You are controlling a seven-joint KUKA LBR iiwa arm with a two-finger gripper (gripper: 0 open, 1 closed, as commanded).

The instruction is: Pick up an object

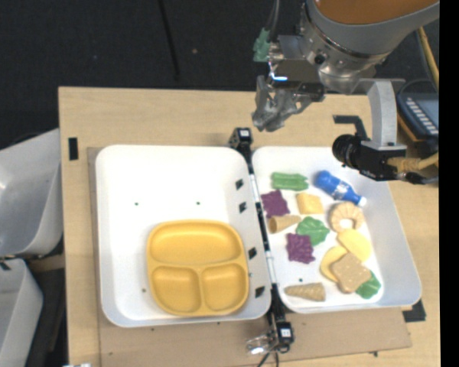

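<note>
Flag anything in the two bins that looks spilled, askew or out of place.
Nothing stands out. The yellow three-compartment plastic tray lies flat in the left white bin; the toy food pieces, including a blue bottle, lie loose inside the right white bin.

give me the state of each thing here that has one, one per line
gripper: raised above the bench behind the bins, holding nothing that shows
yellow tray: right way up in the left bin, its three compartments bare
blue bottle: lying on its side in the right bin
toy cone: lying flat near the right bin's front edge
</note>
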